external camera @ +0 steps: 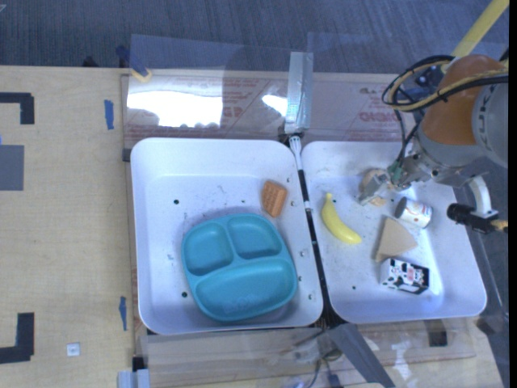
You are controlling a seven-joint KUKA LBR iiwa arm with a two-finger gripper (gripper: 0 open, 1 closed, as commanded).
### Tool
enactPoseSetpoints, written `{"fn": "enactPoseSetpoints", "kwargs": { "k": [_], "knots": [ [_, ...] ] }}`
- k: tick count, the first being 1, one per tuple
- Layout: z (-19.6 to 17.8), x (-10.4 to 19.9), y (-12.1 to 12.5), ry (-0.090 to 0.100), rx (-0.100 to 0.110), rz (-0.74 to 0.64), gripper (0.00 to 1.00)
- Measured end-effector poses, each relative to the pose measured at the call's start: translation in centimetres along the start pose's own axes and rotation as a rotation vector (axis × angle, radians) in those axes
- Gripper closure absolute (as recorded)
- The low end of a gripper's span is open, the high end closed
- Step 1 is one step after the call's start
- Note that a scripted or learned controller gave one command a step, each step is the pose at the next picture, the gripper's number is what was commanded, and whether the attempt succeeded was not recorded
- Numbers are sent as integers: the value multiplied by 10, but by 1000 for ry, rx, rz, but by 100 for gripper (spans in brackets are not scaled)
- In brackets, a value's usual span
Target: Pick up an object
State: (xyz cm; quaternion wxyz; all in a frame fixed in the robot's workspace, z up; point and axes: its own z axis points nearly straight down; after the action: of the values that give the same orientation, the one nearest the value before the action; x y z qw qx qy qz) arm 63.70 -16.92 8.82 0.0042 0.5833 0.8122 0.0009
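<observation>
Hovering gripper point(378, 186), grip state unclear, banana point(339, 221), tan wedge point(394, 238), cup point(415, 212) close by

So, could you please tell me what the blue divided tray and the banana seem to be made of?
The blue divided tray looks like moulded plastic with a smooth, slightly glossy finish: uniform colour, rounded compartment walls, soft highlights. The banana is probably a plastic toy: its yellow is even and unblemished, with a faint sheen, though real fruit cannot be ruled out from this view.
</observation>
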Motion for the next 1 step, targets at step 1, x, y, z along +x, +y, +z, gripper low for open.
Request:
{"fn": "enactPoseSetpoints", "kwargs": {
  "k": [1],
  "knots": [
    [-11, 2, 1, 4, 2, 0, 100]
  ]
}}
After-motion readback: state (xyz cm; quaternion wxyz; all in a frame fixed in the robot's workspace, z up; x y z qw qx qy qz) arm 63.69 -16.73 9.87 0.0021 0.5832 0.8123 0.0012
